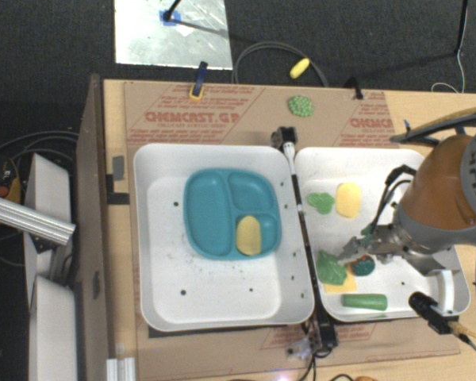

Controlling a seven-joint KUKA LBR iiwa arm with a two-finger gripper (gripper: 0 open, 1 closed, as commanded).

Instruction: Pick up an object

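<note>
Green oblong piece (364, 300) lying nearest, at right bin (381, 159) front edge. Behind it, gripper (363, 250) hanging low over teal round object (364, 267), beside green leafy piece (330, 268) on yellow flat piece; finger state cannot tell. Farther back, pale yellow object (348, 199) and small green piece (321, 202) sitting. Left bin (163, 292) carrying teal divided plate (222, 213) with yellow object (248, 235) in it.
</note>
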